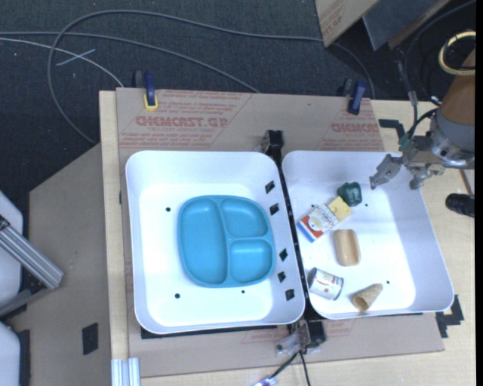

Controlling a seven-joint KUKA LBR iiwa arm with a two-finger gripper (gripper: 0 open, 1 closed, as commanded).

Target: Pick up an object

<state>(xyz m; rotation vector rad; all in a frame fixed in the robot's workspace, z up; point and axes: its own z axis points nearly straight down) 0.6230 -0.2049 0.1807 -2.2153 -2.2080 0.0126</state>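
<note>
Nothing is picked up yet. The gripper (398,170) hovers over the right bin's (423,249) far right edge, fingers apart and holding nothing. The green object (349,193), packet (323,219), tan block (346,246), can (326,284) and cone (367,296) lie in that bin, untouched.

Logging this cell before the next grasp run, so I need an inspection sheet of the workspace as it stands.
Surface: bench bearing left bin and right bin.
Job's things: in right bin, dark green object, small packet, tan block, small can, tan cone.
Clutter: blue divided plate in left bin.
Grippers: gripper over right bin's far right corner, fingers open, holding nothing.
Cables: grey cables on dark floor.
Surroundings: cardboard box at top.
</note>
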